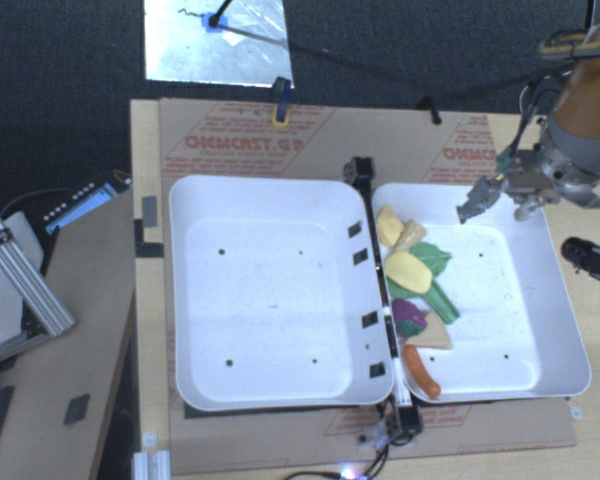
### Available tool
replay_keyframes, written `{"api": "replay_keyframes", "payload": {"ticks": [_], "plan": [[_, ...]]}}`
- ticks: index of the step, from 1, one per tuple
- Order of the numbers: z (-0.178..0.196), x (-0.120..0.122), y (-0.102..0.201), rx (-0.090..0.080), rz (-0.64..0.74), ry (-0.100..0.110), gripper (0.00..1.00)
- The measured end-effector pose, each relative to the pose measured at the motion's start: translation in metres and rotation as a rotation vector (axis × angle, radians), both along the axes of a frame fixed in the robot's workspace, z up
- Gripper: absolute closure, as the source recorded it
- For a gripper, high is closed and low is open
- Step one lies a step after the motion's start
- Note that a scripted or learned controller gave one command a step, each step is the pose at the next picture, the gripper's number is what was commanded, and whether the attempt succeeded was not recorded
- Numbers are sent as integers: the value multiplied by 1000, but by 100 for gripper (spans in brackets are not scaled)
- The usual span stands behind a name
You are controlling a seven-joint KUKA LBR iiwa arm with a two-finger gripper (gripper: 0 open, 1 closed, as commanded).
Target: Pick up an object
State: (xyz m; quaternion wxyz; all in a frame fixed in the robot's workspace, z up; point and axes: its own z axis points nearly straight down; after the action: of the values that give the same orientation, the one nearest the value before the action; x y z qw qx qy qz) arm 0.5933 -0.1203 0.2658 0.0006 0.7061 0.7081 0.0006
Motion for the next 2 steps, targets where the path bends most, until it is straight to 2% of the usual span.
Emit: {"api": "replay_keyframes", "payload": {"ticks": [1,2], "plan": [[-79,2,83,4,8,6,0],[-182,-15,23,0,-6,9,0]]}}
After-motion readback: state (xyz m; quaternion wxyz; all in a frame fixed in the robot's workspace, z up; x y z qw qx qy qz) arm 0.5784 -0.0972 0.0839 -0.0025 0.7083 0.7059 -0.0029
